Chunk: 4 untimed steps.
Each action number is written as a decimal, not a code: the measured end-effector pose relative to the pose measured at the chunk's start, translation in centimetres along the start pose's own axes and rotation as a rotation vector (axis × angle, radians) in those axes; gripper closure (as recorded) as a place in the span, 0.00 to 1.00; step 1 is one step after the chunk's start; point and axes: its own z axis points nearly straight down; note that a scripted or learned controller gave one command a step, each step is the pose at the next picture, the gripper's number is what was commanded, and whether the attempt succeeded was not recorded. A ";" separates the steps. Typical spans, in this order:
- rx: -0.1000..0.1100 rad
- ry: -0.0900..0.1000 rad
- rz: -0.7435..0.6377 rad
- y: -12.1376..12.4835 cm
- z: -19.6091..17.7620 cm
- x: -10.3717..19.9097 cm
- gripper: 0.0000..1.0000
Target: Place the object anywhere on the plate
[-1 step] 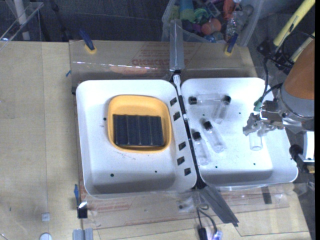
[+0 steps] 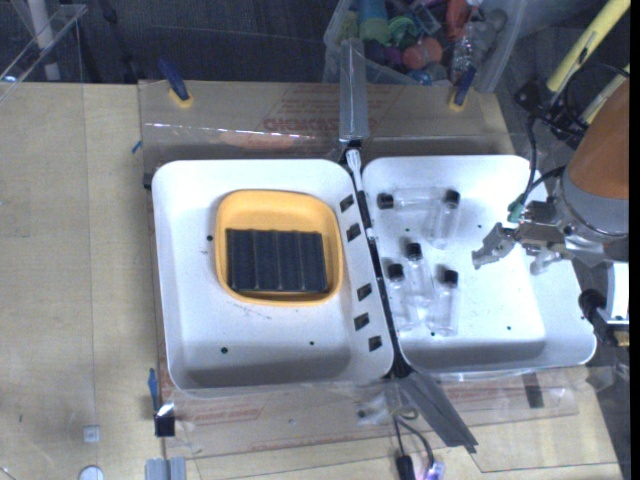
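Bench [image 2: 70, 268]: light wood surface, bears two shallow white bins side by side. Left bin [image 2: 185, 268] and right bin [image 2: 500, 308] meet along a central divider [image 2: 365, 258] carrying a row of small black tabs. Clear plastic sheet [image 2: 250, 118] lies behind the bins, held by blue clamps at its left [image 2: 178, 86] and right [image 2: 461, 88] corners. Transparent tub [image 2: 430, 18] of mixed coloured toys sits past the bench's far edge, upper centre-right. Yellow bar [image 2: 600, 28] slants across the upper right corner. Black cables [image 2: 540, 118] hang near it. Blue clamp [image 2: 160, 408] at the left bin's near corner
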 end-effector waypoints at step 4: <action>-0.001 -0.001 -0.792 12.5 -4.2 3.5 0.00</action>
